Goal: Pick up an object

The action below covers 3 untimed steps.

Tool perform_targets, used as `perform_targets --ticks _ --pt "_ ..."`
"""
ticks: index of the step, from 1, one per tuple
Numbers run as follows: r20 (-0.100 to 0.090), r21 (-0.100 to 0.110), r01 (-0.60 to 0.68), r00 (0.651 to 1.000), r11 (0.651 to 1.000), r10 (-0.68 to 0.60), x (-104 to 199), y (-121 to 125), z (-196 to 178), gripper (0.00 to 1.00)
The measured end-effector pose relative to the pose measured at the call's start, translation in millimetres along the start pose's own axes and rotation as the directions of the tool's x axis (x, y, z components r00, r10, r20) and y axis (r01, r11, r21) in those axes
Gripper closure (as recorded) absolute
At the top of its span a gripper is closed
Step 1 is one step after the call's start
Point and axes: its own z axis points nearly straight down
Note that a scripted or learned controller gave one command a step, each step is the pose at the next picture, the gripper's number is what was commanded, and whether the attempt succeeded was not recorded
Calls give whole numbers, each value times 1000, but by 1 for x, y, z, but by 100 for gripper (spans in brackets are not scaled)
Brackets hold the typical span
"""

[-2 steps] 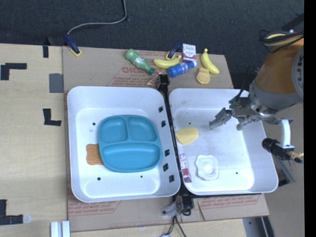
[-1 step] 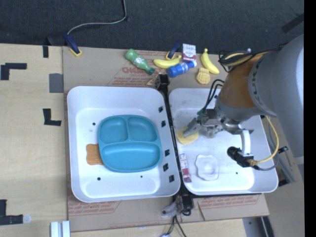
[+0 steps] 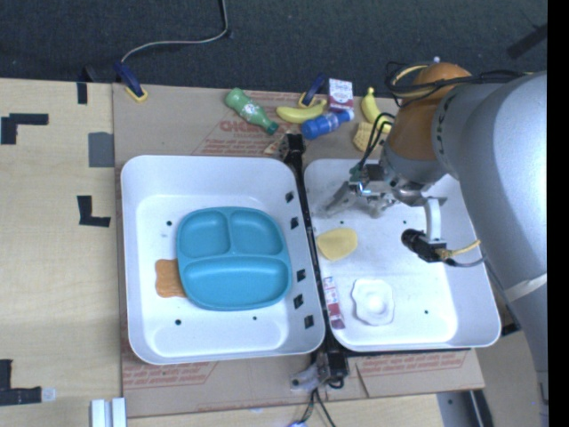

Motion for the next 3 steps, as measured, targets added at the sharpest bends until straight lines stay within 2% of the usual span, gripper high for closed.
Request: perform_targets --ticks 1,3 --pt "1 1 -2 1000 1000 2 13 -44 0 0" --pt "0 -3 0 1000 1000 0 7 -62 -1 0"
